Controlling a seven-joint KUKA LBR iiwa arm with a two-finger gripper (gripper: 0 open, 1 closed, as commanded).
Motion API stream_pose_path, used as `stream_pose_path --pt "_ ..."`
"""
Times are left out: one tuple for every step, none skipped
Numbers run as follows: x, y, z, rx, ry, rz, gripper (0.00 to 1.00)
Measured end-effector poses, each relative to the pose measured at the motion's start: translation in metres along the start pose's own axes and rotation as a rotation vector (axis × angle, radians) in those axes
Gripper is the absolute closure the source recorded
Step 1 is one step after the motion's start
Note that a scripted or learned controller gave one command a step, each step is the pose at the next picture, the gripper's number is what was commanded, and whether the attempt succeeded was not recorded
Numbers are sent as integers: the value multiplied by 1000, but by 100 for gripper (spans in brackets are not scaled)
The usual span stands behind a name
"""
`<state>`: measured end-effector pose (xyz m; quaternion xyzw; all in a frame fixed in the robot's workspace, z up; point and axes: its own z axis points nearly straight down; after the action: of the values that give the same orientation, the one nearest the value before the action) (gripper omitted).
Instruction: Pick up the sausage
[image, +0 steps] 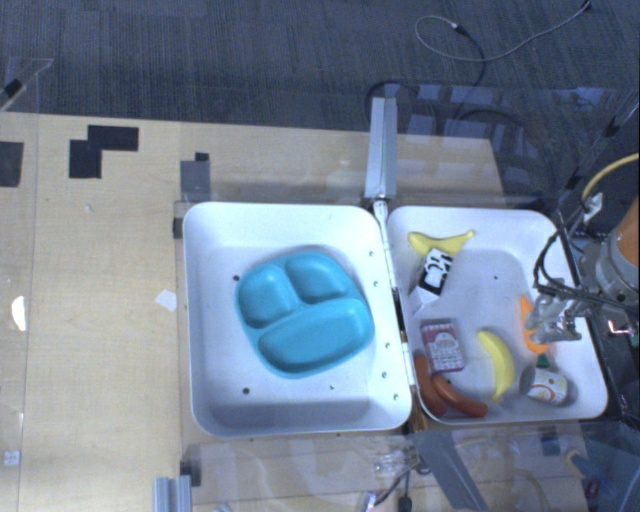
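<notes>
Where bin walls meet, glossy curved sausage (448, 396).

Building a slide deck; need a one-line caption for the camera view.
Gripper hovers over the right bin; sausage lies at its near-left corner.

Soft, even light is falling from above, leaving the two white bins bright and only faintly shaded along their inner walls. A pale glare patch is showing on the wooden bench (18, 312) near the left edge. The blue divided plate (303, 311) is casting almost no shadow. The whole picture is looking slightly soft and grainy, with the dark floor at the top staying dim.
</notes>
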<state>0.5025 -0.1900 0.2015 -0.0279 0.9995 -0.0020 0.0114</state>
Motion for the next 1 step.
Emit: stream_pose_path --pt "1 -15 7 2 14 493 100"
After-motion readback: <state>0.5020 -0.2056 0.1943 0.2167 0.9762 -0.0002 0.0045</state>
